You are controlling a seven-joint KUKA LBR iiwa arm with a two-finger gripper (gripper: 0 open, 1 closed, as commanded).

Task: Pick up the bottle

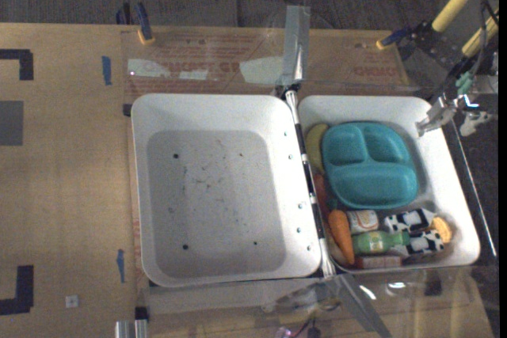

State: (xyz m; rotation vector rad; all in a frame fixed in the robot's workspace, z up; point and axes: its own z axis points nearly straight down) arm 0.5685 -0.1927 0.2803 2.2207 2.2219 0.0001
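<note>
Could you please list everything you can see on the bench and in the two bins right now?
bench: one, tan wood, under both bins
left bin: one, white, left of centre
right bin: one, white, beside the left bin
tray: one, teal, divided, upper part of the right bin
yellow item: one, yellow, partly under the tray's left edge; cannot tell what it is
carrot: one, orange, lower left of the right bin
bottle: one, green, lying flat near the right bin's front wall, right of the carrot
cow toy: one, black and white, right of the bottle
claw: one, grey metal, above the right bin's upper right corner
</note>
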